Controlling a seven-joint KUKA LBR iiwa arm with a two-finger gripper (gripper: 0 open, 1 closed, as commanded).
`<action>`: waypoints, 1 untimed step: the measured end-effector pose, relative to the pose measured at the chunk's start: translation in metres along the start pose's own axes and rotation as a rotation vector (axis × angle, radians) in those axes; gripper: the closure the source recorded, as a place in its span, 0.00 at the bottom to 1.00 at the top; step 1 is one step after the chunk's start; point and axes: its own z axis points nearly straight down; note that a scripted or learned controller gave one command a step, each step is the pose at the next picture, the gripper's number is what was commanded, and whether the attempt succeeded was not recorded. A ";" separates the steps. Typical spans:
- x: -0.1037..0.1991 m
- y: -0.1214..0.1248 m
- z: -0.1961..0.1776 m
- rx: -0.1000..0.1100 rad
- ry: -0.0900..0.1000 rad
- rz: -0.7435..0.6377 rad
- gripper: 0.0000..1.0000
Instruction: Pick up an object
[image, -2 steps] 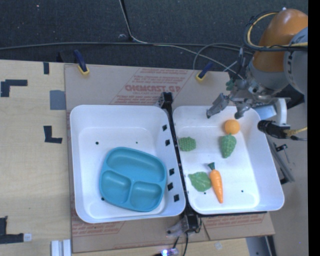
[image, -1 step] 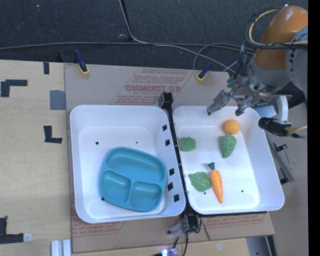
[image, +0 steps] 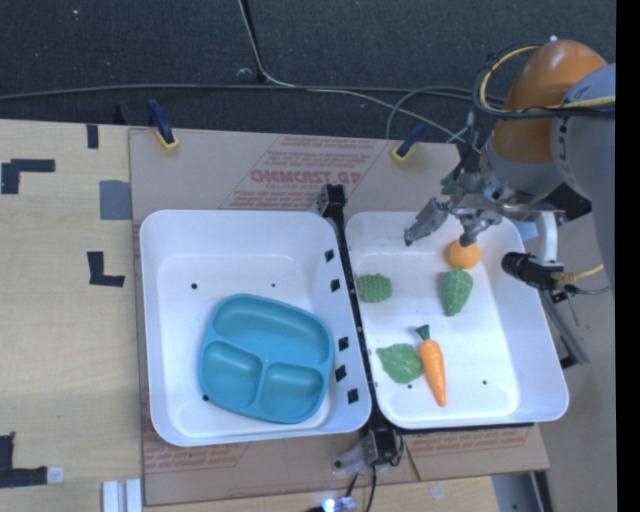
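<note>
- Camera view, slanted from above: two shallow white bins sit side by side on the surface, the left bin (image: 160, 300) holding a blue divided plate (image: 266, 357), the right bin (image: 530, 385) holding the small food items
- Task stage: nothing is lifted yet; every item lies on the floor of the right bin, so the pick itself is judged to be wholly ahead
- Candidate items: an orange round piece (image: 463, 254) near the far edge, a green textured piece (image: 456, 291) just beside it on the near side, a second green piece (image: 374, 288) close to the divider, a leafy green piece (image: 400, 362) and a carrot (image: 432, 369) touching or nearly touching each other toward the near edge
- Arm pose: the grey arm enters from the right, its orange band (image: 545, 100) high above the far right corner, wrist bent downward over the far part of the right bin
- Gripper (image: 448, 227): jaws spread apart, one finger angled out to the left, the other ending just above the orange round piece; no item lies between them
- Likely target: the orange round piece, being the nearest item to the jaws, though contact with it cannot be confirmed
- Remaining work, as judged: centre the jaws over an item, descend, clench, and raise it clear of the bin
</note>
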 end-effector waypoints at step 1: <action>0.001 0.000 0.065 0.003 0.001 0.000 0.00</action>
